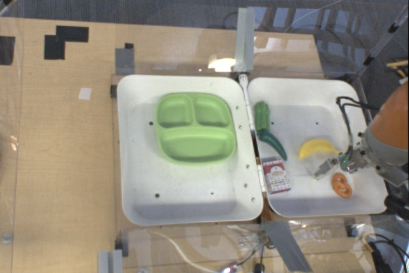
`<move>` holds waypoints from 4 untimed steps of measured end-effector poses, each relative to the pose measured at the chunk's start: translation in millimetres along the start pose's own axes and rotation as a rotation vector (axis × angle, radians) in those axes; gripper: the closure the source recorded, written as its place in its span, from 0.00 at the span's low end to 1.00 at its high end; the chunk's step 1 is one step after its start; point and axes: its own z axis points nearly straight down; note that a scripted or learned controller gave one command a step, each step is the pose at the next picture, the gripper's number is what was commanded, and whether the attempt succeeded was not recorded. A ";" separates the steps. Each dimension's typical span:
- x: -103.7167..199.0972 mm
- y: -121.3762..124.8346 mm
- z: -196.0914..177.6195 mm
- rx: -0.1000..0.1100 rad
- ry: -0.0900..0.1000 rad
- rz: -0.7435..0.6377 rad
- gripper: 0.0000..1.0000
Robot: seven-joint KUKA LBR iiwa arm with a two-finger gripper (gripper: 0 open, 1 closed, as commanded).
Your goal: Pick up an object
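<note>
The tool [331,166] is sitting low in the right bin [307,201], reaching in from the right side under the orange band of the arm [393,128]. Its grey tip is pointing toward the middle of the bin floor. Whether it is open or closed cannot be told at this size, and nothing is showing in its grip.

Nearest items: a yellow banana [317,148] is lying just beside the tool, up and to its left, apparently apart from it. A small orange object [342,185] is lying just below and to the right of the tool tip, close to the wrist. Either one is serving as a plausible target; which one the program is aiming at cannot be determined.

Further out, a small red-and-white carton [275,176] is resting near the bin's left wall, and a green vegetable-shaped item [265,128] is lying above it along the same wall. The left bin [137,201] is carrying a green divided tray [195,127]. Both bins are standing on the wooden surface [57,156].

Progress assessment: the approach is looking complete or nearly so, but no lift is evident. Every object is lying flat on the bin floor. Securing an item and raising it clear are remaining.
</note>
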 end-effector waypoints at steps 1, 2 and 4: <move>34.9 55.5 0.6 -0.003 0.005 0.059 0.00; 54.7 134.6 2.2 -0.002 0.008 -0.129 0.00; 12.2 102.2 2.3 0.003 0.008 -0.140 0.00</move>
